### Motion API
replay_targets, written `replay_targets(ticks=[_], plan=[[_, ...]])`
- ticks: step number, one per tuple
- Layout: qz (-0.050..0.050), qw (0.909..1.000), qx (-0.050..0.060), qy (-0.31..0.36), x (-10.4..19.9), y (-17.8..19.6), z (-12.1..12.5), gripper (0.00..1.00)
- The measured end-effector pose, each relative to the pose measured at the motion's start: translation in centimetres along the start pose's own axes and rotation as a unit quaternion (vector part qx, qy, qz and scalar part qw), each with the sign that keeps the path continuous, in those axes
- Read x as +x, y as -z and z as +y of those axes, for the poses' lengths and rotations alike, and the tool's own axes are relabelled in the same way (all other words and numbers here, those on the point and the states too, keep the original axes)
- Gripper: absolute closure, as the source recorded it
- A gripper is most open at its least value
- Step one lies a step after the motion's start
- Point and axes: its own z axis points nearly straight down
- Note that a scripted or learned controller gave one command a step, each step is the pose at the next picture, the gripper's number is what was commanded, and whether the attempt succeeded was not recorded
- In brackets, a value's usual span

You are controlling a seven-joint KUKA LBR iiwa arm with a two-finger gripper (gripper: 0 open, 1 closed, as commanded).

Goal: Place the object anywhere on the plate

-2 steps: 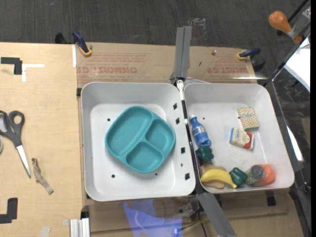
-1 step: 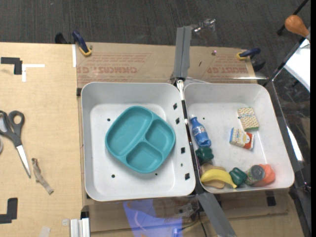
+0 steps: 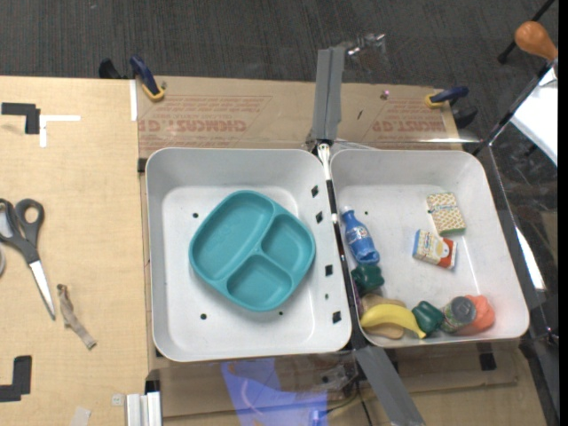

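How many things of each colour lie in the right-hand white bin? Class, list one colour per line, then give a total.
Blue: 1, the blue plastic bottle
Yellow: 1, the yellow toy banana
Green: 2, the dark green toy by the bottle and the green toy beside the banana
Orange: 1, the orange toy with a grey end
Patterned cartons: 2, the checked packet and the white-and-orange carton
Total: 7

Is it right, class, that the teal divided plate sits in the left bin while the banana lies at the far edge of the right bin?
Not quite. The camera view shows the banana at the near edge of the right bin, not the far edge. The teal divided plate does sit in the left bin.
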Motion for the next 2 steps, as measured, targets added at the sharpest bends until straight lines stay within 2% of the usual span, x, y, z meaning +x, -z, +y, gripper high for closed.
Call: replay_targets(ticks=[2], plan=[[-0.003, 1.0, 0.0, 0.002, -0.18, 1.73, 0.25, 1.0]])
